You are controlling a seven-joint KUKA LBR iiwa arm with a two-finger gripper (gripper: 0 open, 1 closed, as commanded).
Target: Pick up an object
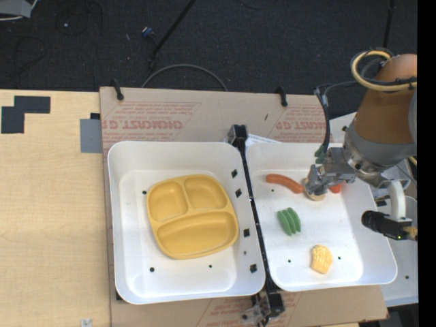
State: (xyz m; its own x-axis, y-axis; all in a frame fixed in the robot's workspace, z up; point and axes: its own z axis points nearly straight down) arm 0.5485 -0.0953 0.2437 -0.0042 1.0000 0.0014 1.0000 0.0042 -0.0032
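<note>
In the right bin (354,271), tool (315,191) beside orange sausage (283,182)

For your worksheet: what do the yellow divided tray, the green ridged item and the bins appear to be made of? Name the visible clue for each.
Yellow three-compartment tray: likely moulded plastic, with a smooth, faintly glossy surface and rounded dividers.
Green ridged toy vegetable: probably plastic or rubber, with uniform colour and moulded ridges; the picture leaves it open.
Shallow white bins: apparently thin formed plastic, with smooth walls, rounded corners and a soft sheen.
</note>
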